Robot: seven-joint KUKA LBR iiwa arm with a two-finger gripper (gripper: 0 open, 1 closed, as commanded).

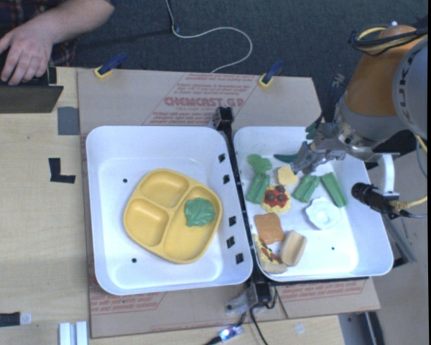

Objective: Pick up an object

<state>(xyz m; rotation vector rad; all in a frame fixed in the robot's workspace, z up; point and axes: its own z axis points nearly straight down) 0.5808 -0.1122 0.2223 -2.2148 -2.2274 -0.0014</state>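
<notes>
The gripper (307,158) hangs low over the right bin (359,257), just above a yellow piece (286,176) among green toy vegetables (258,179); whether its jaws are spread or pressed together cannot be told. In the left bin (108,192), a green leaf (200,211) lies on a yellow divided plate (154,218).

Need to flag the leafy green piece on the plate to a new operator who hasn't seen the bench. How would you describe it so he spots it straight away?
Start at the left white bin, which holds a yellow compartment plate. On that plate's right-hand compartment lies a small dark green leafy toy piece. It is the one item on the plate; all the other green pieces lie in the right white bin.
</notes>
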